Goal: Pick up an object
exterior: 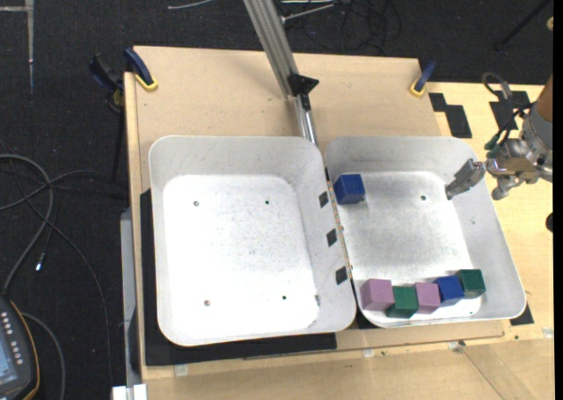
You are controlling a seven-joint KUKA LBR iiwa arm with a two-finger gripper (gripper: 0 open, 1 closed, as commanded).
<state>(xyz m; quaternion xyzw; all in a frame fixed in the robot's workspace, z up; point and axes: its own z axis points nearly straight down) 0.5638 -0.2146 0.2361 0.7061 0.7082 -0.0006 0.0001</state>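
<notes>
A blue cube (349,188) sits alone in the right bin (405,236), near its back left corner. Along that bin's front edge lies a row of cubes: pink (377,294), green (405,301), pink (427,295), blue (450,288) and green (472,282). My gripper (476,189) hangs over the bin's right rim, well right of the lone blue cube and behind the row. It is open, with nothing between its fingers; one finger (462,180) slants down to the left.
The left bin (157,170) lies beside the right one, and the two touch along the middle. A slanted metal pole (268,25) ends at the bench's back centre. Clamps (141,69) grip the back corners of the bench.
</notes>
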